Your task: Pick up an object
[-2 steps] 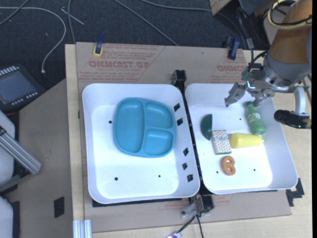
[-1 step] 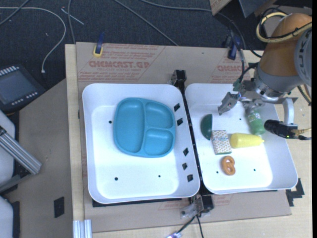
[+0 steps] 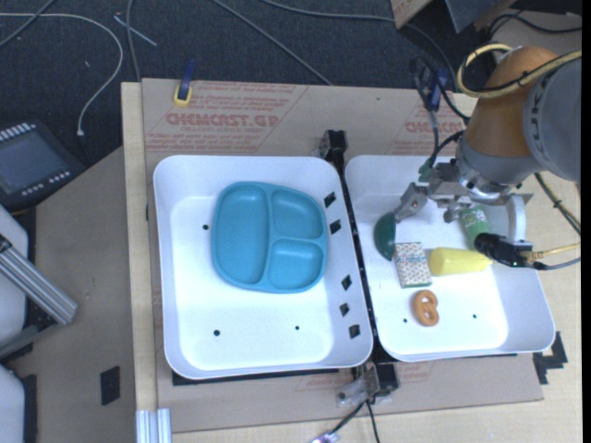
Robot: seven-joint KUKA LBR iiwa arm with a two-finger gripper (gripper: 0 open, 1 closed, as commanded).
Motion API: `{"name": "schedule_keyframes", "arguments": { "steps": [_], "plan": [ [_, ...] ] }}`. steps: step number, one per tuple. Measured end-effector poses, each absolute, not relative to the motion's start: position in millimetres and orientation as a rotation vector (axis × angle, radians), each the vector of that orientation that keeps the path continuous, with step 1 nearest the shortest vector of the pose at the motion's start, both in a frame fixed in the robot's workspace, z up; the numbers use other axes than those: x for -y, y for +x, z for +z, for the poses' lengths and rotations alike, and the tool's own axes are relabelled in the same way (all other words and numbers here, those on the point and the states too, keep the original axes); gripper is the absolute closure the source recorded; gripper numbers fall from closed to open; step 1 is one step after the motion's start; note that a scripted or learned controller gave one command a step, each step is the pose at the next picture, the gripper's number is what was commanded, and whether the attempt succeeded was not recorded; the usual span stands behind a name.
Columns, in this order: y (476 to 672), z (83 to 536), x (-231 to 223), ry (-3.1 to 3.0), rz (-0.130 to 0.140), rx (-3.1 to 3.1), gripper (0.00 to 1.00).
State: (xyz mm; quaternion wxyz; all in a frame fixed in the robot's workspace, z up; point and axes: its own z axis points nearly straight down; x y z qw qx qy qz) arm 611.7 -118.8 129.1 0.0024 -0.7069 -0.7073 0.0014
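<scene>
- The fingers (image 3: 409, 204) stood apart, with bare bin floor showing between them and nothing gripped.
- The gripper (image 3: 431, 209) hung over the back half of the right bin (image 3: 503, 317), nearer its left wall than its right.
- A dark green disc (image 3: 383, 235) lay just below and to the left of the left-hand finger, close to it; whether they touched could not be told.
- A small green-and-white thing (image 3: 474, 221) lay just to the gripper's right, partly hidden by the wrist, so its shape was unclear.
- A speckled block (image 3: 411, 264) lay in front of the gripper, just beside the disc.
- A yellow piece (image 3: 457, 262) lay on its side, touching or almost touching the block's right edge.
- An orange ring (image 3: 425, 307) lay nearer the front of the same bin, apart from the block and the yellow piece.
- All five loose things were in the left and middle part of the right bin.
- The arm (image 3: 503, 109) came in from the right and back, its orange band above the wrist.
- The left bin (image 3: 259, 335) held a blue divided plate (image 3: 271, 236), lying flat in its back half, well apart from the gripper.
- Both bins sat side by side on a brown board (image 3: 240, 109) printed with red letters.
</scene>
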Motion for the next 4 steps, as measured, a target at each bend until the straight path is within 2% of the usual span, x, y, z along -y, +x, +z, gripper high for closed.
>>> {"name": "schedule_keyframes", "arguments": {
  "steps": [1,4],
  "plan": [
    [613.1,144,119,-2.221,-0.003,2.222,1.0],
    [610.8,290,120,-2.224,-0.007,2.227,1.0]
  ]
}}
